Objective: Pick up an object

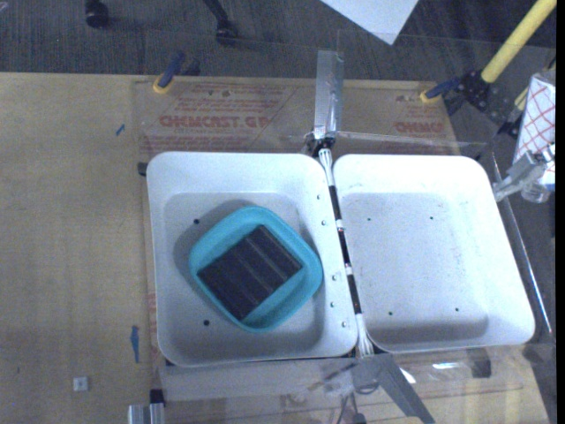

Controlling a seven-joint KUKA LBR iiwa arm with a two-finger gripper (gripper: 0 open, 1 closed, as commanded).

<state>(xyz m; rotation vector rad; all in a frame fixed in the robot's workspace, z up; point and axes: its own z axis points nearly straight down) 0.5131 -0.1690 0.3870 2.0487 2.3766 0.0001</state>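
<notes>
On my feed the bare wooden desk (62,237) took up the left. Next came the left bin (168,170), and there was the task's thing: a blue dish (205,244), square with rounded corners, lying flat on the bin floor and turned at an angle to the walls. A dark ribbed block (249,270) sat inside it, covering most of its middle. The dish lay a little right of the bin's centre, near the right wall, though I could not tell whether it touched it. Behind that bin a clear sheet with red lettering (212,120) lay on the desk, held by a yellow-handled clamp (168,73). Moving right, the right bin (424,237) stood edge to edge with the left one, its white floor faintly speckled. At the far right edge I saw a white piece with a red grid pattern (540,113); I could not tell what it was.
</notes>
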